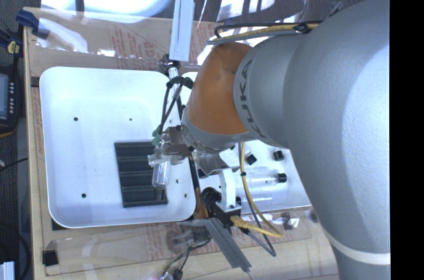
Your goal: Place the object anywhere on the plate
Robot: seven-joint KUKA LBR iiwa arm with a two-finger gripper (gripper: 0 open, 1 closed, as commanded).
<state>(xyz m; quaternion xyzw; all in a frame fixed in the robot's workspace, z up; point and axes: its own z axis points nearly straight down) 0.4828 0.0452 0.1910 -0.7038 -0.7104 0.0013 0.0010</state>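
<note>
I am hovering the gripper (161,166) over the dark ribbed plate (136,174) near the left bin's (86,93) right edge; finger state indiscernible, so I am descending slowly, perhaps centring first.

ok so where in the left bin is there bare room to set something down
The left bin has bare white floor across its upper half and down its left side, beside the dark ridged plate. It is crowded at the plate's right edge, where the hand hangs by the bin's right wall.

The bench (99,252) bears two white bins: left bin (66,106), right bin (291,196).
</note>
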